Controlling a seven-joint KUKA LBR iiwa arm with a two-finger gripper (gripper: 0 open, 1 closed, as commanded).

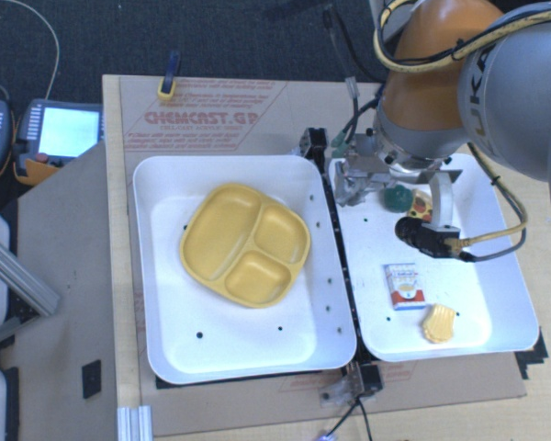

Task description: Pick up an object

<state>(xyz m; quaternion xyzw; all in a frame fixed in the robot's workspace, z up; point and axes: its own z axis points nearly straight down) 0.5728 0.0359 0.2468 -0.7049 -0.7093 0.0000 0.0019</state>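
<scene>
So my gripper [360, 187] is down in the right bin [496, 292], up in its 11 o'clock corner, right beside the wall next to the left bin [165, 209]. Honestly I can't tell if it's open or closed from this angle, my own wrist covers most of it.

Just beside the gripper, at its 3 o'clock, sits a green ball [398, 196]. Right next to that, at the ball's 4 o'clock, is a small red-and-yellow thing [421, 208]. It's partly hidden, so I can't say what it is or whether the two touch.

Around the middle of the right bin a little box [404, 285] lies flat, white with blue on top and red at the bottom. Near it, at its 5 o'clock, is a yellow lump [438, 323], close to the bin's 6 o'clock rim.

The left bin has a yellow plate [246, 243] with three compartments, sitting about in the middle. Both bins rest on a cardboard sheet [211, 108] on the bench.
</scene>
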